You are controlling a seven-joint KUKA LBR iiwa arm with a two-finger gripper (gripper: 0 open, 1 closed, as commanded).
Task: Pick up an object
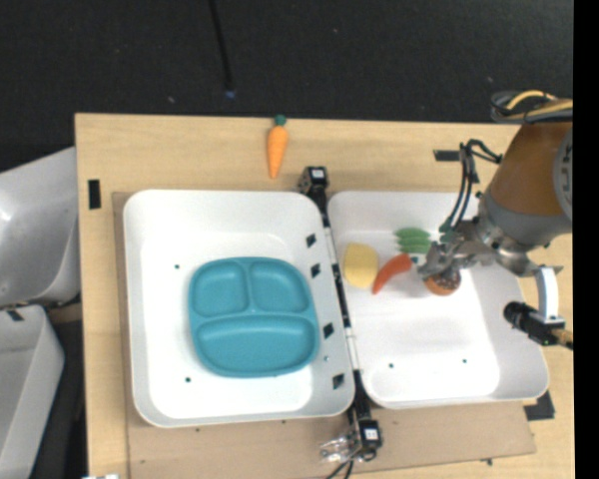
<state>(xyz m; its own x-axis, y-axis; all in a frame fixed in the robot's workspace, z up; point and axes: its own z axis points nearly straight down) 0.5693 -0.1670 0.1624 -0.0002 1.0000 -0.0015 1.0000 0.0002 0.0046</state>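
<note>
My gripper [441, 272] hovers low over a small brown object [441, 285] near the right bin's [449, 379] far edge, grip state unreadable; I should descend squarely, avoiding the red pepper [390, 270].

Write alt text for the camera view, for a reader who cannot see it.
The arm's end effector hangs low in the right bin, over a small brown object, near a red pepper, a yellow item and a green piece. The left bin holds a blue divided plate; a toy carrot lies on the bench.
</note>
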